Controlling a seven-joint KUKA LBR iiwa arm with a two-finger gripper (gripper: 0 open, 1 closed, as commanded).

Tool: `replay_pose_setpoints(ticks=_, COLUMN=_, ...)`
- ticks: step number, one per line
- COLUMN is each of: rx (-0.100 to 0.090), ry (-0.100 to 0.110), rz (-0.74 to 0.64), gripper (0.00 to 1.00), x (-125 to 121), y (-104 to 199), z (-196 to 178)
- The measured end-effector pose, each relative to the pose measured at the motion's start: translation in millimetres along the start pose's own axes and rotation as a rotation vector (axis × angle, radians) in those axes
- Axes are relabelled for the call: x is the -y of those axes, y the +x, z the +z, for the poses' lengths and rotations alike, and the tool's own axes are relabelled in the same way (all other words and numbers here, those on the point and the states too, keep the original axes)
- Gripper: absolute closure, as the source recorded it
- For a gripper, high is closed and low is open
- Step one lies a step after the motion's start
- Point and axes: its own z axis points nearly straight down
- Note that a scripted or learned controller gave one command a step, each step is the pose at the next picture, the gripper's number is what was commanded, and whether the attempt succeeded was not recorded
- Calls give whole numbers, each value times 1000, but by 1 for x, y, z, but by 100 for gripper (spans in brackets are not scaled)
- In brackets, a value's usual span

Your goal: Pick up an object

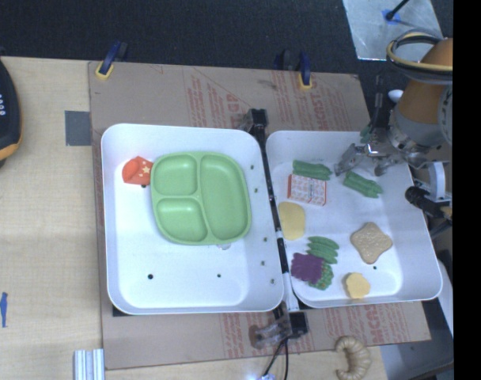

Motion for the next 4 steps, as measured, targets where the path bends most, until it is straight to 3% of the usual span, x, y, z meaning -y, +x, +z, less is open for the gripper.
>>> replay_pose_setpoints(ticks=1, rx=-2, ry=2, rz=4, gripper=0, x=15, y=-1, z=-35)
replay_pose_setpoints(ticks=2, rx=-1, ry=5, rz=2, gripper=0, x=29, y=0, z=2)
replay_pose_setpoints(ticks=3, rx=5, ry=-17, rz=1, gripper=0, x=5, y=-2, z=-173)
replay_pose_setpoints(ticks=4, rx=-7, ry=19, rz=4, gripper=0, x=94, y=21, z=-44)
